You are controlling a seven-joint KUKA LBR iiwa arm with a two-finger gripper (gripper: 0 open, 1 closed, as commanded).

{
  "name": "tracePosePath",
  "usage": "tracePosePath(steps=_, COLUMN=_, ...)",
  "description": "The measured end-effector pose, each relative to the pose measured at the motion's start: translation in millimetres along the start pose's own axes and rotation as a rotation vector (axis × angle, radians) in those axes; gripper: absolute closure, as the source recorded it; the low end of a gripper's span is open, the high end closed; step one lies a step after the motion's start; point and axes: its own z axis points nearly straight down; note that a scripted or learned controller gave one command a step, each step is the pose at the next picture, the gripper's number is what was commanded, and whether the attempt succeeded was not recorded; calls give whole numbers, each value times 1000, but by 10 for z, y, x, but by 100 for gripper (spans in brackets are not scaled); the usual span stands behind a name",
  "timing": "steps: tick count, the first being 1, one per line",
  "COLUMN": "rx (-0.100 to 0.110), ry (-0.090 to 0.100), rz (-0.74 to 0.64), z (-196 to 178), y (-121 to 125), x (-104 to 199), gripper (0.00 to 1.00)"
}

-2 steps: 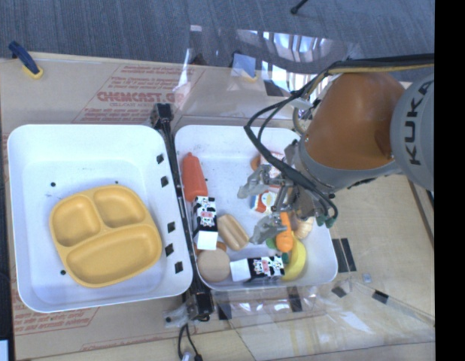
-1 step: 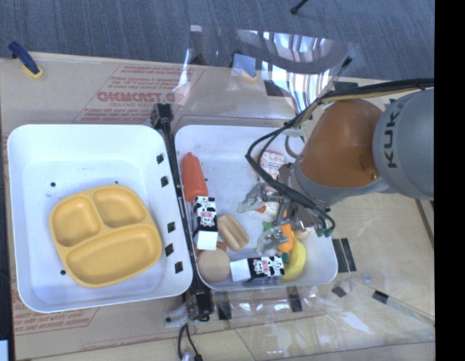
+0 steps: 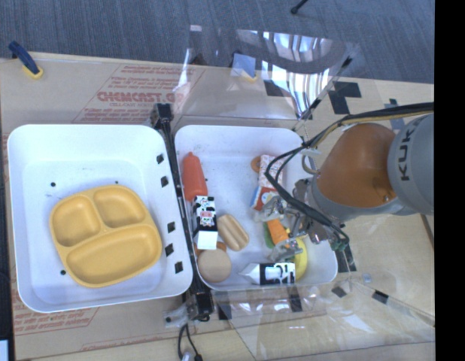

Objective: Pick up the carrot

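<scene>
One claw (image 3: 287, 232) hovers at the small carrot (image 3: 275, 233).

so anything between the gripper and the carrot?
Nothing visible does. The gripper is low at the right side of the right bin, right over the small carrot, with a banana beside it.

camera view | fixed overhead, slanted | both bins (image 3: 22, 201) framed (arm (image 3: 368, 168) enters right)
</scene>
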Motion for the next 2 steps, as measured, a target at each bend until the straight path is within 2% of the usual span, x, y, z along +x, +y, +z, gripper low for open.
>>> tracePosePath(steps=1, rx=-1, ry=3, rz=-7, z=-67, y=17, x=-1, gripper=100)
tracePosePath(steps=2, rx=-5, ry=25, rz=328, z=-482, y=251, x=70, gripper=100)
